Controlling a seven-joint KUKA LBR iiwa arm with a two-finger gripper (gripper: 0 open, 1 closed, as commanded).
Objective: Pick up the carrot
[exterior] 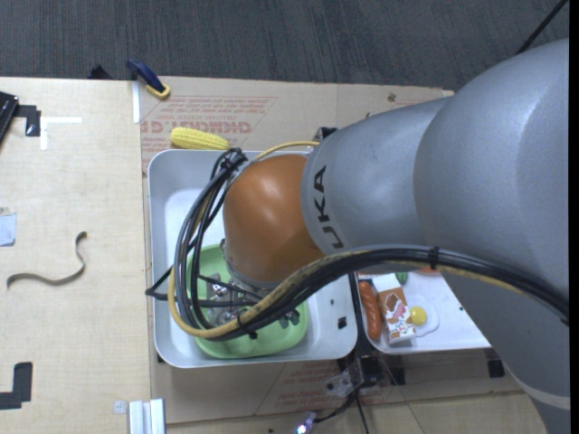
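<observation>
- The shallow white plastic bin (172, 269) is the landmark; its walls are plain glossy white.
- Inside it lies a pale lime-green plastic piece (271, 337).
- Over the bin hangs the grey metal arm (452, 188) with black lettering, ending in a burnt-orange rounded band (267, 220).
- Black and mustard-yellow cables (194, 242) loop across the bin.
- Just beyond the bin's far rim rests a bright yellow corn cob (199, 138).
- Under that rim shows tan cardboard (213, 111) printed with red lettering.
- Left of the bin spreads a pale beige wooden bench top (72, 333).
- Right of the bin sits an orange-red carrot-like strip (367, 306) beside a red, white and yellow packet (398, 315).
</observation>
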